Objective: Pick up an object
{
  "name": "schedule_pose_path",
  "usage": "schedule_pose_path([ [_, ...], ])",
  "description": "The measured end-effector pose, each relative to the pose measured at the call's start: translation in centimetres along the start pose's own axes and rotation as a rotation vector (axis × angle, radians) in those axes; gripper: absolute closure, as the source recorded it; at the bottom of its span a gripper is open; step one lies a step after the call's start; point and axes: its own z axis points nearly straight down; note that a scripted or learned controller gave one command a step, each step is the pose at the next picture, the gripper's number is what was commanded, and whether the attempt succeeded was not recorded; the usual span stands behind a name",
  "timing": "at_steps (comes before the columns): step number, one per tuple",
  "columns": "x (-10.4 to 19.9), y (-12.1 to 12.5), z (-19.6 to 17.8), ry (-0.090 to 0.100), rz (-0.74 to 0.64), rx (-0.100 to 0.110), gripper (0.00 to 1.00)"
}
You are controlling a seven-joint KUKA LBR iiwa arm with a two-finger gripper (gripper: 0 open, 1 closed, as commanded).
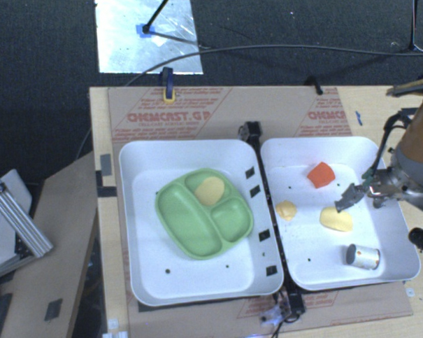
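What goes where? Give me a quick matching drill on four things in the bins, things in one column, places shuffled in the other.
Things:
1. orange block
2. can
3. green tray
4. yellow piece on the tray

Places:
A. left bin, middle
B. right bin, near front edge
C. tray's top compartment
D. right bin, toward the back

Pairs: 1-D, 2-B, 3-A, 4-C
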Motion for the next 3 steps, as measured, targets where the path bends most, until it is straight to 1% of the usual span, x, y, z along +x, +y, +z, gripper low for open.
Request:
schedule_pose_path([
  [1,0.1,-1.0,5.4,0.001,0.002,0.003,0.0],
  [2,0.2,-1.0,10.6,0.002,0.003,0.004,0.0],
  [3,0.1,-0.9,9.2,-0.001,0.002,-0.002,1.0],
])
